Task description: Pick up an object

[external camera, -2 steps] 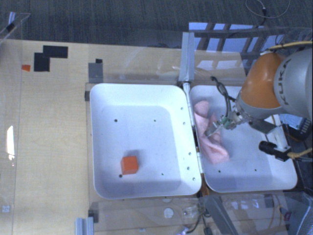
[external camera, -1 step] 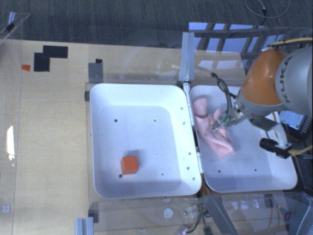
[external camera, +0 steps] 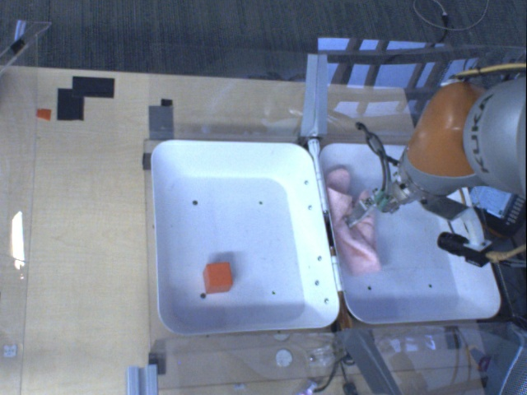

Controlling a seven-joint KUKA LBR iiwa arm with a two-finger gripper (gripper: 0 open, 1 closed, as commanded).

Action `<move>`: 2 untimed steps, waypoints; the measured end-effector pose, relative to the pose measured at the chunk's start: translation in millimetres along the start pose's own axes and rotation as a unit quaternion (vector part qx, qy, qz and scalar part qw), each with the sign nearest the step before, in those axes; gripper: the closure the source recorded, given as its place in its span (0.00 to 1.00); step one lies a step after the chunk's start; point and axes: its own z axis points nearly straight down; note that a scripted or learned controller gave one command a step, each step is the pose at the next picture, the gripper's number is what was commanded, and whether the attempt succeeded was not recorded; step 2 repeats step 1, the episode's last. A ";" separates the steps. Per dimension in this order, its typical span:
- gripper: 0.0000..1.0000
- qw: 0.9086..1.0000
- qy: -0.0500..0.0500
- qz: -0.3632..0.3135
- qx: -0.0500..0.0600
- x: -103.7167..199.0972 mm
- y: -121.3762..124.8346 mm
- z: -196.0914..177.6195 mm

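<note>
End effector (external camera: 362,211) low over pink cloth (external camera: 354,233) at left side of right bin (external camera: 428,303), apparently lined up for grasp; finger state: cannot tell. Orange block (external camera: 218,277) lies near in left bin (external camera: 239,171), well apart.

KUKA iiwa arm: external appearance

Arm (external camera: 494,130): rounded grey housing with dark lettering at the right, a glossy orange band (external camera: 440,142) above the wrist. Black cable (external camera: 375,151) loops along the wrist. Gripper (external camera: 362,212): small, metallic, with green detail. Black cylindrical fitting (external camera: 461,249) near the arm's right.
</note>
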 end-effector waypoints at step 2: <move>0.00 1.000 0.004 0.002 0.008 -2.5 7.5 14.4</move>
